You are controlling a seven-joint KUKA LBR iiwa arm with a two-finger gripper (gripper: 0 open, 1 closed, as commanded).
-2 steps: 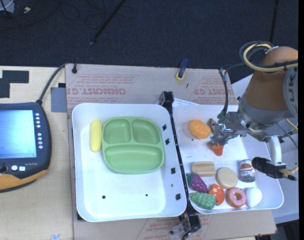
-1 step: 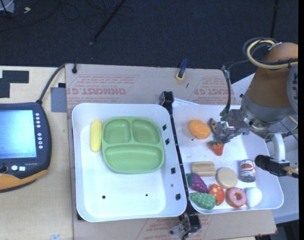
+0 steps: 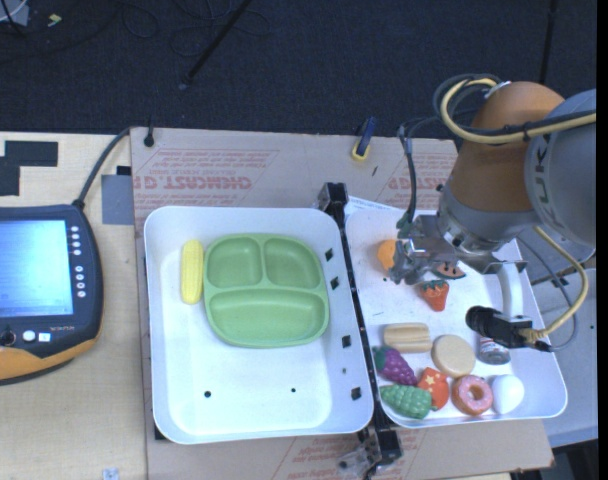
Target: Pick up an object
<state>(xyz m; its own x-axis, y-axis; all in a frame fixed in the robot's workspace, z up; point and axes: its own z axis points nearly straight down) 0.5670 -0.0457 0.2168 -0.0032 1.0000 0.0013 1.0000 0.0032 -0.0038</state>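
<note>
Beside white bins [image 3: 174, 388], pendant [image 3: 39, 288].

Left bin [image 3: 174, 388] has the divided plate [image 3: 265, 290] with corn [image 3: 191, 271] just beside it on the left; toy food crowds the right bin's [image 3: 554, 393] near edge.

Cardboard [image 3: 234, 173], far of left bin: red printed text, upside down, too blurred to read for sure.
Cardboard near edge [image 3: 314, 455]: faint red print, unreadable.
Pendant [image 3: 34, 278], left: lit screen, no legible text; button marks too small to read.
</note>
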